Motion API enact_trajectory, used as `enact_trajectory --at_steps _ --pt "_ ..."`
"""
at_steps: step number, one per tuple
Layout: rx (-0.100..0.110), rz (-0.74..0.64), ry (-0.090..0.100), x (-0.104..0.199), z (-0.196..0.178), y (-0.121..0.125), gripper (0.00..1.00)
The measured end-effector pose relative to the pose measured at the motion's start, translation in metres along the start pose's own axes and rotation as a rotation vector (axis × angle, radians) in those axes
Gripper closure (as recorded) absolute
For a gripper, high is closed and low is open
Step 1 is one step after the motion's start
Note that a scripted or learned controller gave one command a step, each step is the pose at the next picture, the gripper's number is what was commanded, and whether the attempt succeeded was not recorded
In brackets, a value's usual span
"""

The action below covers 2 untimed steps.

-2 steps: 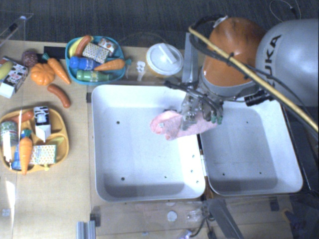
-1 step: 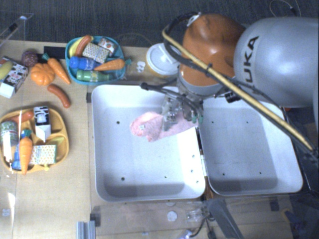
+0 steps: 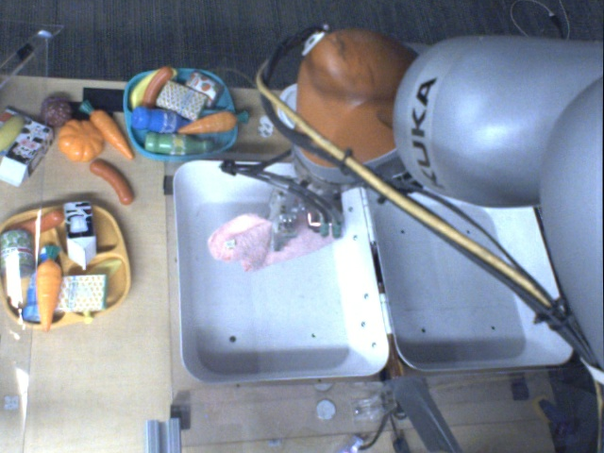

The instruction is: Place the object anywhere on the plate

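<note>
A flat pink plate (image 3: 243, 241) lies in the left white bin (image 3: 274, 338), in its upper middle part. My gripper (image 3: 302, 219) hangs from the orange wrist band straight over the plate's right part, close to or touching it. The gripper body covers that side of the plate. Whether any object sits at the gripper is hidden by the gripper body. The grey arm reaches in from the right, across the right bin (image 3: 472, 343).
A blue bowl (image 3: 179, 111) of toy food stands beyond the left bin's far-left corner. A yellow tray (image 3: 113, 253) with packets and a carrot sits left of the bin. A toy pumpkin (image 3: 79, 141), carrot (image 3: 115, 134) and sausage (image 3: 113, 181) lie loose on the bench.
</note>
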State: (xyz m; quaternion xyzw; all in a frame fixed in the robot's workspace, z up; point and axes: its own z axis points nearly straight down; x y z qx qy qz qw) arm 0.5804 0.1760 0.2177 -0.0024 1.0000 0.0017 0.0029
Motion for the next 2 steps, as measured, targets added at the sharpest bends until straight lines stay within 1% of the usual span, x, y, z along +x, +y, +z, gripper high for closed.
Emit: enact_trajectory --at_steps 1,2 --pt "0.0 0.001 0.001 0.0127 -0.0066 0.0502 1.0" --pt "0.0 0.002 0.0 0.0125 -0.0069 0.05 0.0"
